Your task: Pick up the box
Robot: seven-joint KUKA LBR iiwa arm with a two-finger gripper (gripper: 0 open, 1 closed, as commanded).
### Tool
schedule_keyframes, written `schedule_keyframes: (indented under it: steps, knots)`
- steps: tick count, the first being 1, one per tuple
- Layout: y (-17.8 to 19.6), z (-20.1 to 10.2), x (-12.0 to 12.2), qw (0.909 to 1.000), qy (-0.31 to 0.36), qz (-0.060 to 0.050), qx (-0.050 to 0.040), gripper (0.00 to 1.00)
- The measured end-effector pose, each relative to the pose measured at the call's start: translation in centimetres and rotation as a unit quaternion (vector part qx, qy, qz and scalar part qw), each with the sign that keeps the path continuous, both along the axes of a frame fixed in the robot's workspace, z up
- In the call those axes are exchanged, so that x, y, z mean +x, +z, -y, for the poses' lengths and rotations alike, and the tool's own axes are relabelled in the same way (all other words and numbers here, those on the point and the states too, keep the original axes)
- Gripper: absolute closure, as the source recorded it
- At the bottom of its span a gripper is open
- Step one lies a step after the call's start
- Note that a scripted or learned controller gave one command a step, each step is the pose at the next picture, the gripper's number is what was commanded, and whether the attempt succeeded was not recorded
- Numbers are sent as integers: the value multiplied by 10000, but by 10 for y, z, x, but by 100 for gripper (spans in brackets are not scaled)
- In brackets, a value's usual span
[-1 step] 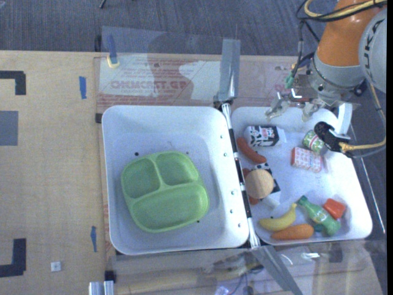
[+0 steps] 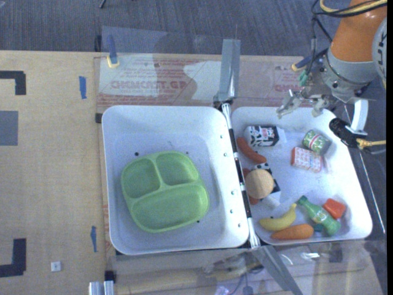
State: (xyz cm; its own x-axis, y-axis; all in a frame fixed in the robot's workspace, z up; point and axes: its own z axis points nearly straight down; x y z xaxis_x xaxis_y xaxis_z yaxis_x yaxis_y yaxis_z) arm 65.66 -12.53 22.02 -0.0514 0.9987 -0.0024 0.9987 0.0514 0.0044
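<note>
No lettering legible; faint reddish print on the cardboard [image 2: 147, 83] stays unreadable.

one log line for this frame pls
task: pick up box | gripper: open, above right bin's far edge, nothing held | small pink-and-white carton box: lying in right bin, untouched | status: not yet grasped

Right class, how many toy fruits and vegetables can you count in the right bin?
2: a banana near the front edge and a carrot just in front of it. Others may be hidden under the bread roll.
</note>
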Motion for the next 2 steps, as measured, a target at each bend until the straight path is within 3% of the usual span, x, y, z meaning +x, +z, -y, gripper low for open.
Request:
schedule_keyframes:
  steps: [1, 2]
  knots:
    - [-102, 47, -30, 9987, 517, 22, 18, 0]
    - [-105, 53, -41, 9989, 403, 219, 71, 0]
